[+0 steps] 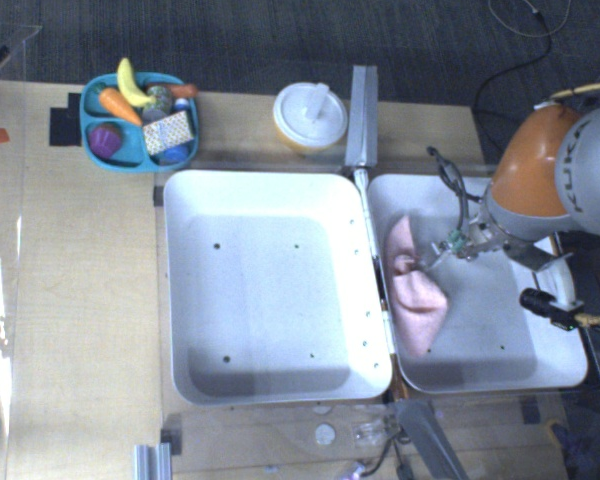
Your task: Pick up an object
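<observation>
The claw (432,260) was set low at the pink cloth (416,296), presumably for a grab; its spread couldn't be told.

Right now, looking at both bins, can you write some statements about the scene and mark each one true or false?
1. The pink cloth lies in the right bin. True.
2. The left bin holds a banana. False: the banana sits in the blue tray beyond the bins.
3. The gripper is above the right bin, near the cloth. True.
4. The white lidded cup stands inside the left bin. False: it stands on the bench behind it.
</observation>
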Robot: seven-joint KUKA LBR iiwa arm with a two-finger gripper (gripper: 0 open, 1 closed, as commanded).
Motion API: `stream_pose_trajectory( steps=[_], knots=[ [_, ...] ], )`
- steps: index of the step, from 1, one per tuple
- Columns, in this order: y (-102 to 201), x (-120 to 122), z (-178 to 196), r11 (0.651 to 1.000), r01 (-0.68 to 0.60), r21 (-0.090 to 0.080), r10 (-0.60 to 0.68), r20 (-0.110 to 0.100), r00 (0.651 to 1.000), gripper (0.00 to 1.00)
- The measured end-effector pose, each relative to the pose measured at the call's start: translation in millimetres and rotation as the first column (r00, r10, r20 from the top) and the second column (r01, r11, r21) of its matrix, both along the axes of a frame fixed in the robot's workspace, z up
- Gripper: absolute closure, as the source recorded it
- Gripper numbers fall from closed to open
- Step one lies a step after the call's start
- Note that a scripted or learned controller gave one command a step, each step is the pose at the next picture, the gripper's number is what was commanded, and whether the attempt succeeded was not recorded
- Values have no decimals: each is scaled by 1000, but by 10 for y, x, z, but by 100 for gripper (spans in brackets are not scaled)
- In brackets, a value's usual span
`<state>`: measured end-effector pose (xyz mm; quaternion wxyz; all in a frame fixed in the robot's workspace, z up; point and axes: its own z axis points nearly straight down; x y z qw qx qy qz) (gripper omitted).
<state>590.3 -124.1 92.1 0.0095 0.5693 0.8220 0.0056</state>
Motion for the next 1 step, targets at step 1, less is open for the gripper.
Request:
stream_pose_trajectory(
  steps=[1],
  knots=[
    [-547,-150,1458,999,47,-1,-47,-10,999,0]
  ],
)
